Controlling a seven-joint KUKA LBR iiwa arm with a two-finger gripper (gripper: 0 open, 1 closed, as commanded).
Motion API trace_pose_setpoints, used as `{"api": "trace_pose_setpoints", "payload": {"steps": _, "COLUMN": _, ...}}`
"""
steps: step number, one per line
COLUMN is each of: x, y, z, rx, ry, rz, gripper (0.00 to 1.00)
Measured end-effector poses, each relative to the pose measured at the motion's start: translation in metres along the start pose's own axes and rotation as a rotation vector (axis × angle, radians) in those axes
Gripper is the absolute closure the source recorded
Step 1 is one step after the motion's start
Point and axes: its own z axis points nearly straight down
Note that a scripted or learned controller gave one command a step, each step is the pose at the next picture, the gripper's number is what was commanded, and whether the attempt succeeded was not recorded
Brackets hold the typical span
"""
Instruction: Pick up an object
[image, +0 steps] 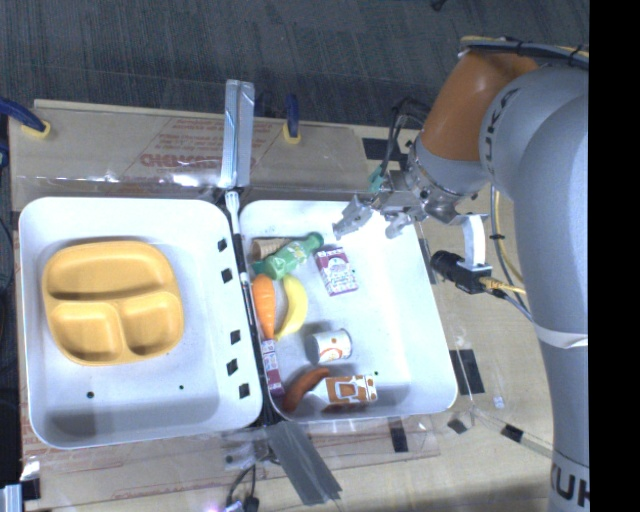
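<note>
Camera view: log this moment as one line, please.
gripper above right bin far edge | jaws open, holding nothing | carton nearest

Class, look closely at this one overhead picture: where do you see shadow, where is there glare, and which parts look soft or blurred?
Camera view: soft shadow darkens the left bin's near inside wall; pale glare streaks lie on the clear plastic sheet behind the bins; the gripper looks soft and hard to read; the yellow tray and the carrot look reasonably sharp, though fine print on the small carton is illegible.
</note>
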Motion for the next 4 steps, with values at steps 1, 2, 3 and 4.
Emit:
{"api": "trace_pose_setpoints", "payload": {"steps": 1, "x": 0.003, "y": -0.037, "z": 0.115, "rx": -0.017, "ry": -0.006, "rz": -0.328, "gripper": 0.0}}
{"api": "trace_pose_setpoints", "payload": {"steps": 2, "x": -0.012, "y": 0.017, "z": 0.12, "rx": -0.006, "ry": -0.002, "rz": -0.337, "gripper": 0.0}}
{"api": "trace_pose_setpoints", "payload": {"steps": 3, "x": -0.041, "y": 0.032, "z": 0.121, "rx": -0.006, "ry": -0.002, "rz": -0.34, "gripper": 0.0}}
{"api": "trace_pose_setpoints", "payload": {"steps": 4, "x": -0.009, "y": -0.033, "z": 0.123, "rx": -0.002, "ry": -0.001, "rz": -0.351, "gripper": 0.0}}
